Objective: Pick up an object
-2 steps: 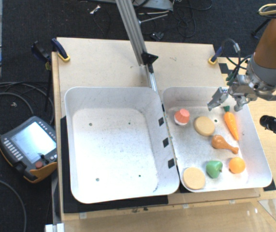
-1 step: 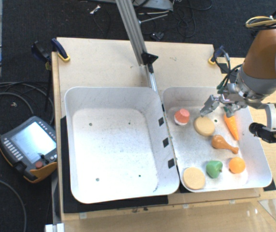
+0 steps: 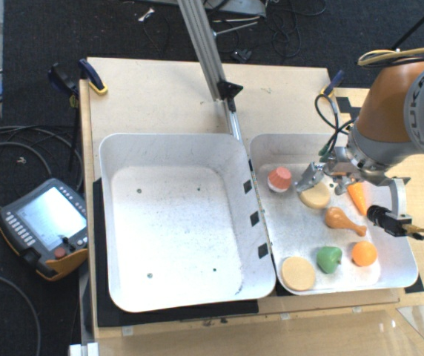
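From above the bench: the arm (image 3: 401,110) comes in from the right, orange band showing, wrist bent down over the right bin (image 3: 397,277). The gripper (image 3: 323,178) sits low, toward the far side of that bin, right above a pale cream piece (image 3: 316,196). Whether the claw is spread or clenched I cannot tell; the wrist and cabling crowd it from this angle, and nothing is plainly pinched in it.

Around it, all lying in the right bin: a small pink-red piece (image 3: 279,179) just to the left, close to the bin's left wall. An orange carrot (image 3: 357,197) lies just right of the cream piece, tilted. A tan drumstick shape (image 3: 343,219) lies nearer, just beside the carrot. Along the near edge, left to right: a round beige disc (image 3: 298,272), a green piece (image 3: 329,258), an orange ball (image 3: 364,254).

The left bin (image 3: 116,199) shows bare white floor. A handheld controller (image 3: 45,228) lies on the floor, far left.
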Controlling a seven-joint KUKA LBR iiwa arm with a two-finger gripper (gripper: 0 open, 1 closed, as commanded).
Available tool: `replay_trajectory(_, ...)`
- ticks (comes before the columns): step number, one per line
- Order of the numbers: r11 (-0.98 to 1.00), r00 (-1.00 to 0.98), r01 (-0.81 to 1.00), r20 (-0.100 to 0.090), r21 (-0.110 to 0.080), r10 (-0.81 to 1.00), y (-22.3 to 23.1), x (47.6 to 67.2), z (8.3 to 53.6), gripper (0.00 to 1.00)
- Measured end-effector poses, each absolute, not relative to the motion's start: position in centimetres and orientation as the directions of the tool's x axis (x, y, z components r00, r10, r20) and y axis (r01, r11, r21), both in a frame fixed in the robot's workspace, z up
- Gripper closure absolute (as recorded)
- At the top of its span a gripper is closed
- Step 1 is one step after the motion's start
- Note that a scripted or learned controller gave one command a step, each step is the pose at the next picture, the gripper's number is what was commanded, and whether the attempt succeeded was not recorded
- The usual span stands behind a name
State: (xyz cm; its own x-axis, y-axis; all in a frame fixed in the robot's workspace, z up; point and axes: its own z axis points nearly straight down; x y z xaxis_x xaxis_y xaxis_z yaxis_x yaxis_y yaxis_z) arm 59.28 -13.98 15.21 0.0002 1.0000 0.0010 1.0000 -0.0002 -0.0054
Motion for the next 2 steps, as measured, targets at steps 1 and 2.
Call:
replay_trajectory(1, 0.000, 0.000, 1.000, 0.000, 0.002, 1.000, -14.1, 59.5, 16.6, 1.00)
replay_trajectory(2, 0.001, -0.001, 1.000, -0.002, 0.006, 1.000, -14.5, 59.7, 20.9, 1.00)
